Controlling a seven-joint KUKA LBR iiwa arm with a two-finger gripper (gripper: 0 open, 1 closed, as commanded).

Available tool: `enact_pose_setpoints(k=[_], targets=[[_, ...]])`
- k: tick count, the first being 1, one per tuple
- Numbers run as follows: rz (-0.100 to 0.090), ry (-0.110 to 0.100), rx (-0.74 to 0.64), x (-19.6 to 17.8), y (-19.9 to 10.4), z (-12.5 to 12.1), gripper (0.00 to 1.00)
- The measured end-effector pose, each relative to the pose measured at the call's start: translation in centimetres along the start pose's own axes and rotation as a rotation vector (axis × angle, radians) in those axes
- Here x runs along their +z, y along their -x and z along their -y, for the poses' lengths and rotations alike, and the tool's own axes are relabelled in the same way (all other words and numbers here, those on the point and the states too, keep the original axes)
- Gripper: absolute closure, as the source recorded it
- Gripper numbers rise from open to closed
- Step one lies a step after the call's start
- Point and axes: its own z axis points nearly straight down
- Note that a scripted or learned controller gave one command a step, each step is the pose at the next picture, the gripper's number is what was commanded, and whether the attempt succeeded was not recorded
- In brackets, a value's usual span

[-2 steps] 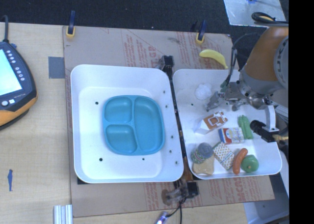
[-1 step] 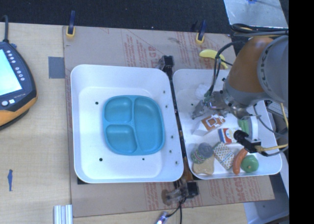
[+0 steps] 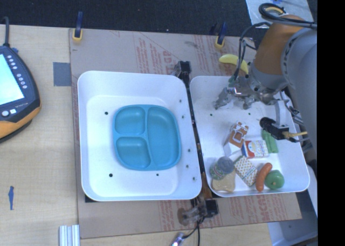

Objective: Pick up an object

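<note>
Two white bins sit side by side on your bench: the left bin carries a blue divided plate at its centre, and the right bin holds small objects heaped toward its near edge, among them a green ball at the near right corner. Your gripper hangs over the right bin's far edge, fingers seemingly spread with nothing between them.

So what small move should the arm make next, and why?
Probably shift the gripper toward the near end of the right bin before lowering. It sits over bare floor at the far end, while the items, such as the carrot and green fruit, cluster at the near end.
</note>
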Motion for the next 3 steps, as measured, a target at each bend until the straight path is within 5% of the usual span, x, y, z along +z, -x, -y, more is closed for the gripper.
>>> enact_pose_setpoints(k=[1,2,3], targets=[[0.0,-0.001,0.003,0.0,6.2,7.7,0.0],[-0.001,0.0,0.0,0.0,1.4,1.5,0.0],[0.001,0.001,0.002,-2.9,7.8,-0.7,0.0]])
